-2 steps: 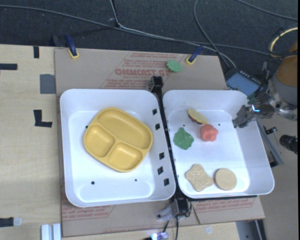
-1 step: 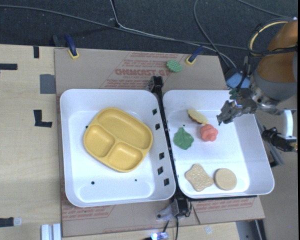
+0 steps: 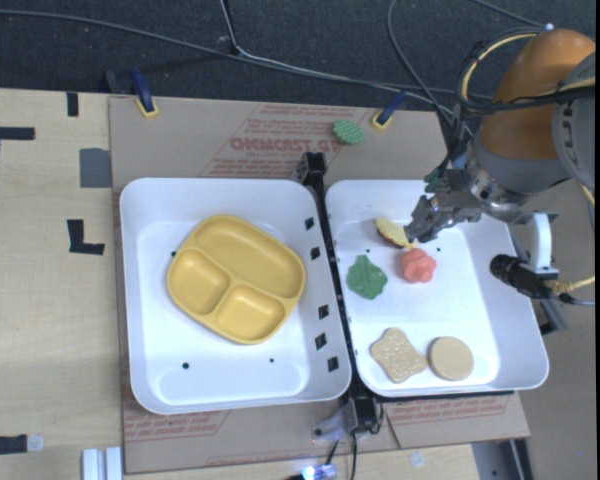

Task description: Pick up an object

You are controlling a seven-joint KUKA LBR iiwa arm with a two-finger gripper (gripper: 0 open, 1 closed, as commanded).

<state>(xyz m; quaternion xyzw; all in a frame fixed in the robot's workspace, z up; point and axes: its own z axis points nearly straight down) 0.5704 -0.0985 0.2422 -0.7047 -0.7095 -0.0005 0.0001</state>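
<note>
Gripper sits low in the right bin, touching a yellow piece; whether it grips cannot be told.

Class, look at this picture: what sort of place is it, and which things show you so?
Probably a robotics lab bench: a robot arm reaches over two white bins, toy food lies inside, and cables trail behind.

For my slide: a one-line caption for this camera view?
Pincer reaches a yellow piece in the right bin; yellow tray in the left.
</note>
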